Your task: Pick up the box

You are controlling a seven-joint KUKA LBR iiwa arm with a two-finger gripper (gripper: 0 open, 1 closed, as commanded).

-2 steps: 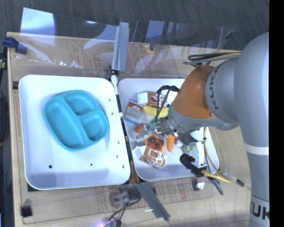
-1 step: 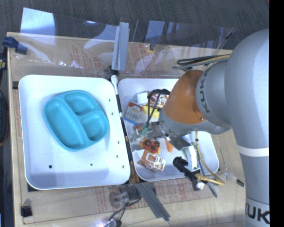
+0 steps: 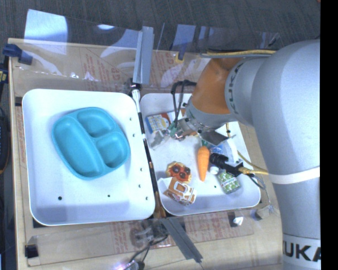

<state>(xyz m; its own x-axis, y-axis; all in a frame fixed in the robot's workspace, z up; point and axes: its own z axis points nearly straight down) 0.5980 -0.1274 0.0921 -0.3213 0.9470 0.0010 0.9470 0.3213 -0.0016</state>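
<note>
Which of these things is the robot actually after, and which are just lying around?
Part of the job:
- box, near the front of the right bin
- gripper, low over that bin's back half

Just lying about:
- carrot
- small green packet
- blue divided plate in the left bin

Bright, even overhead light; slightly soft focus.

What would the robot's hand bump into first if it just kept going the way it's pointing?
Probably the box at the right bin's far-left corner; the hand points down-left at it, though depth is unclear.
</note>
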